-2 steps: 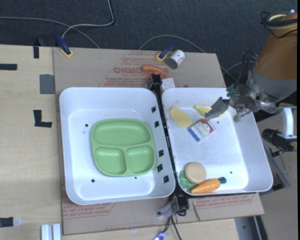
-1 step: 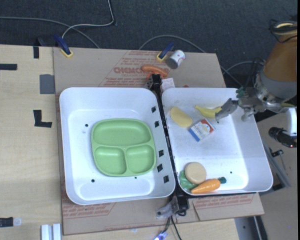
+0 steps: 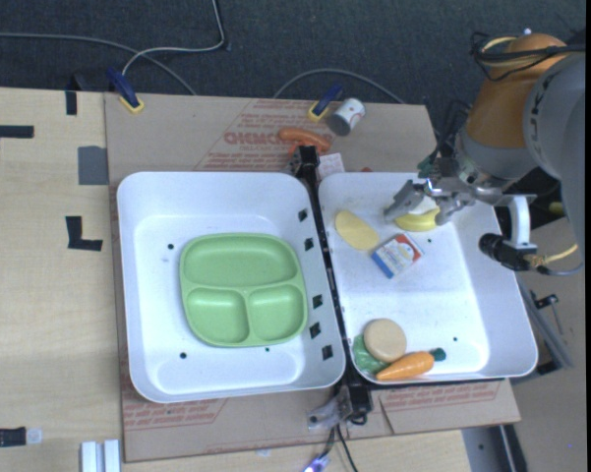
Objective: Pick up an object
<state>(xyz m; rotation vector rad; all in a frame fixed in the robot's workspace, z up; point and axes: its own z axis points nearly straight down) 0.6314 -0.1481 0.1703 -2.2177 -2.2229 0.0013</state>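
we note the gripper (image 3: 420,202) low in the right bin (image 3: 492,303), fingers spread around a yellow banana-like piece (image 3: 418,220) near the far wall, not yet clamped; we judge a glancing close could slide it off the smooth floor.

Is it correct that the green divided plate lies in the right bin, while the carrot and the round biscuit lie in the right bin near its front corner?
Not quite. The camera view shows the green divided plate in the left bin, not the right one. The carrot and the round biscuit do lie in the right bin, near its front corner.
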